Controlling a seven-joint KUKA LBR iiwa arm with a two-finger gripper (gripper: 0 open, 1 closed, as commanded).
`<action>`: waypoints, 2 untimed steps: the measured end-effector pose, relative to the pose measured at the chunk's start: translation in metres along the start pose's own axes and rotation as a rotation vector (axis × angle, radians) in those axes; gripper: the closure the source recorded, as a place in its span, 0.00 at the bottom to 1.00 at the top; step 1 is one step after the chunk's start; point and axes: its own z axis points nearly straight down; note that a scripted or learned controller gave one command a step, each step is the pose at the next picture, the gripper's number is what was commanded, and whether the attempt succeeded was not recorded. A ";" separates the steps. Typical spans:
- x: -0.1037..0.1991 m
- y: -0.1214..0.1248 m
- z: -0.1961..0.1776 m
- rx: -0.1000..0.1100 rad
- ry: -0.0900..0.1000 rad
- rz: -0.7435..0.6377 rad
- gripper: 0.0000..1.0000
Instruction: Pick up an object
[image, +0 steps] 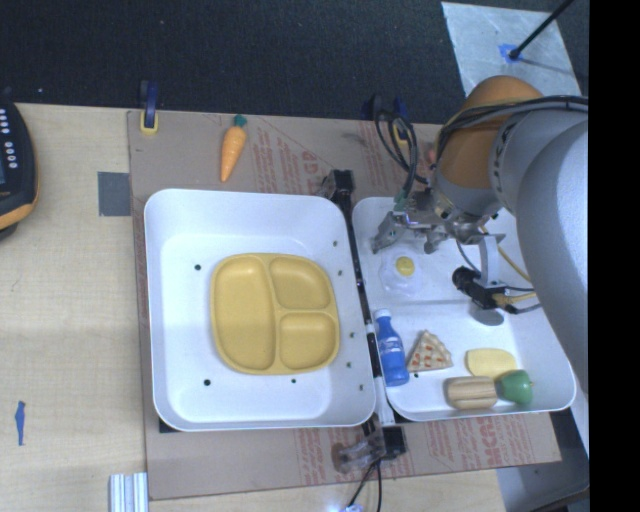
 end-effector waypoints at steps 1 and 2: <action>-0.031 -0.014 0.000 0.006 -0.001 0.007 0.00; -0.029 -0.013 -0.011 0.005 0.000 -0.001 1.00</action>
